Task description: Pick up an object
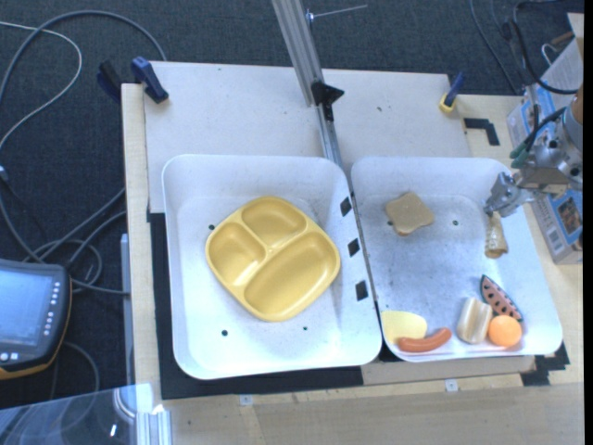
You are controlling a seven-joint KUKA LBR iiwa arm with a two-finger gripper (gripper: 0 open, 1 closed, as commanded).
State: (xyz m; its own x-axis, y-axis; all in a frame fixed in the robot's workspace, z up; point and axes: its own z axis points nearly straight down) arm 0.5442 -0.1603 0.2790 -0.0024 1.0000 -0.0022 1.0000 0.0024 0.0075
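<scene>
My gripper [503, 198] hangs over the right edge of the right bin [435, 267], at the end of the arm coming in from the right. Directly below it, touching or nearly touching, is a small tan elongated piece [497, 238]; whether it is gripped or lying on the bin floor cannot be told. A brown toast-like piece [409, 213] lies in the upper middle of this bin. Along the front edge lie a pale yellow slice [404, 324], a red sausage [424, 342], a bread roll [473, 321], an orange [505, 331] and a watermelon slice [500, 297].
The left bin [185, 248] holds a yellow divided plate [271, 258]. A metal pole [296, 26] slants down to the ridge between the bins. Blue clamps [148, 77] sit at the bench's back corners. A tablet [28, 318] lies on the floor at left.
</scene>
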